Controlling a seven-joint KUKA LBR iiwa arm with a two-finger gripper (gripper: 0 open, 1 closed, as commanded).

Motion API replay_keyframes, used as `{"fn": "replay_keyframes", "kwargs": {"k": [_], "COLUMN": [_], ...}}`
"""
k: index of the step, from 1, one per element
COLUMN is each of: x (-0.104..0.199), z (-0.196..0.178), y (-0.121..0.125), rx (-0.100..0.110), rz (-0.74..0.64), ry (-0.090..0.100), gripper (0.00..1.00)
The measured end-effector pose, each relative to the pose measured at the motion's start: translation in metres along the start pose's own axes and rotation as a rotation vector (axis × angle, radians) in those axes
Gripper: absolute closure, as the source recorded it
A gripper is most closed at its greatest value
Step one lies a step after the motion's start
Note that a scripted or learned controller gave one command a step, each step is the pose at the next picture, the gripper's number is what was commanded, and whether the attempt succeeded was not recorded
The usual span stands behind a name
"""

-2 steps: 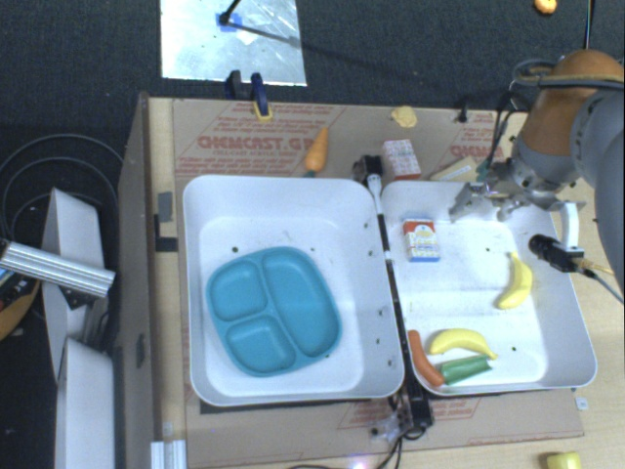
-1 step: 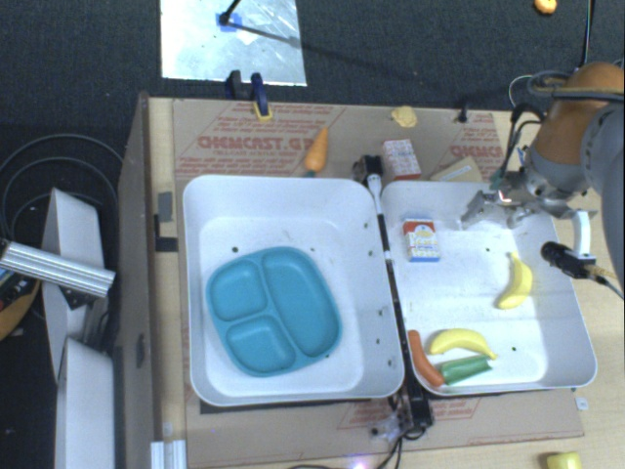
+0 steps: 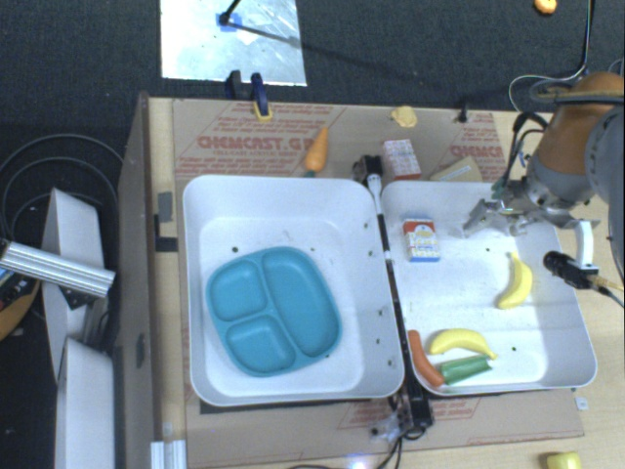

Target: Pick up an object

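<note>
Could close on nothing: gripper [image 3: 488, 215], finger state impossible to tell, upper right, apart from small carton [image 3: 421, 239] and banana [image 3: 516, 282].

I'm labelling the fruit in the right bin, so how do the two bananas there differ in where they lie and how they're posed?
The banana near the arm lies at the bin's right side, running almost up and down the view, alone on bare white floor. The banana at the front lies nearly crosswise, close against the green item and near the orange carrot-like piece. Both are yellow, curved, similar in size, and in the right bin.
</note>
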State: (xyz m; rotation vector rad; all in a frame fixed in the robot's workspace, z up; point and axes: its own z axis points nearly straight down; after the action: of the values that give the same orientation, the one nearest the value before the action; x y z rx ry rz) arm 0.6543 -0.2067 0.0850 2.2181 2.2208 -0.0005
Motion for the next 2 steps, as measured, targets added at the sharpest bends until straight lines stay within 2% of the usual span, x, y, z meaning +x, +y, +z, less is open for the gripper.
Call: {"fn": "replay_keyframes", "kwargs": {"k": [1,2], "x": [-0.0003,-0.0003], "z": [-0.0115,-0.0114], "y": [0.0016,0.0015], "rx": [-0.004,-0.004], "rz": [-0.001,-0.001], "ry": [-0.001,-0.001], "gripper": [1.00,0.00]}}
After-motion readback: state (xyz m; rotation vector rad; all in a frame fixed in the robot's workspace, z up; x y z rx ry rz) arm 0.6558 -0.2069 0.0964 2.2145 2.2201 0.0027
